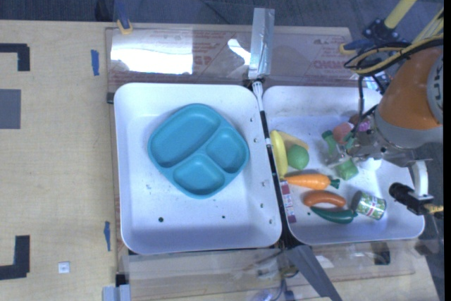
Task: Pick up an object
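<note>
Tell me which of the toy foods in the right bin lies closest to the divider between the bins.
The yellow banana. It lies along the right bin's left wall, left of the green round fruit; the carrot and the rest lie farther right.

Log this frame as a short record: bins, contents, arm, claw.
left bin: holds a blue divided plate
right bin: holds toy food and a small can
toy food: banana, green round fruit, carrot, orange and green peppers
can: lying on its side, near the right bin's front right corner
arm: reaches in from the right, over the right bin
claw: low among small pieces at the bin's right side; grip state unclear
</note>
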Tool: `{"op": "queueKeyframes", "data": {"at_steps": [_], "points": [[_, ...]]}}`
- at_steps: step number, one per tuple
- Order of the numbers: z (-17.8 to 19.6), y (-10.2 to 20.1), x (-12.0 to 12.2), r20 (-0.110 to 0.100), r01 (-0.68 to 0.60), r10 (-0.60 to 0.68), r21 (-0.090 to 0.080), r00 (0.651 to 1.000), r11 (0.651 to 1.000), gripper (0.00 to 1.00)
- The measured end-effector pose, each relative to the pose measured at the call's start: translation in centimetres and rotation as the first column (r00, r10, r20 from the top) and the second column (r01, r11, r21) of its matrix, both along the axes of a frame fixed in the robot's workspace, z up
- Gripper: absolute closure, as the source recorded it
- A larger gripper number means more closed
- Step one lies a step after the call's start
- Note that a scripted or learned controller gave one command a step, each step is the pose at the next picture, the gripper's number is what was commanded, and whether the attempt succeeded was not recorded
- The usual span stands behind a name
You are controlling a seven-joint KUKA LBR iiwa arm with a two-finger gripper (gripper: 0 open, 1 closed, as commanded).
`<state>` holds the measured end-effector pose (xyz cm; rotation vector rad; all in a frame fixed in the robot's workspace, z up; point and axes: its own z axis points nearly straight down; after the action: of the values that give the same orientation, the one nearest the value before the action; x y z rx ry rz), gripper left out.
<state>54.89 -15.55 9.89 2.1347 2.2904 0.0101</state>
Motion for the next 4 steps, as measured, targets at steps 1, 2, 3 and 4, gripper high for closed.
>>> {"op": "queueKeyframes", "data": {"at_steps": [1,2,3,4], "points": [[10.0,5.3,-1.6,-0.004,0.053,-0.053,0.003,0.999,0.999,1.0],[9.6,5.2,-1.8,-0.012,0.055,-0.055,0.003,0.998,0.998,0.0],[-0.5,4.2,5.9,-0.008,0.054,-0.054,0.001,0.999,0.999,0.0],[0.5,4.3,6.0,-0.006,0.051,-0.051,0.0,0.999,0.999,1.0]]}}
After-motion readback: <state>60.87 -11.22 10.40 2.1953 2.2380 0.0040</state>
